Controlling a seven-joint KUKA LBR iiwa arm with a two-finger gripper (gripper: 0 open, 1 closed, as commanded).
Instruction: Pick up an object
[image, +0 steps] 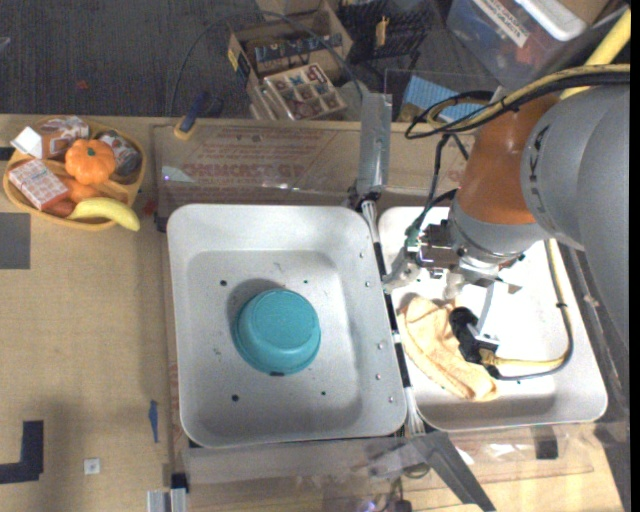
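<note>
A teal bowl (278, 330) lies upside down in the middle of the left bin (200, 250). A pale yellow, crumpled cloth-like thing (437, 350) lies along the left side of the right bin (580, 400). My gripper (452, 292) hangs over the upper end of this yellow thing, pointing down into the right bin. The wrist and its attachments hide the fingertips, and no object shows between them. The grey arm with its orange band (500, 160) covers the top of the right bin.
A basket of toy fruit (75, 175) with an orange pumpkin and a banana sits on the bench at the far left. A clear flat tray (260, 160) lies behind the left bin. A metal post (373, 150) rises between the bins at the back.
</note>
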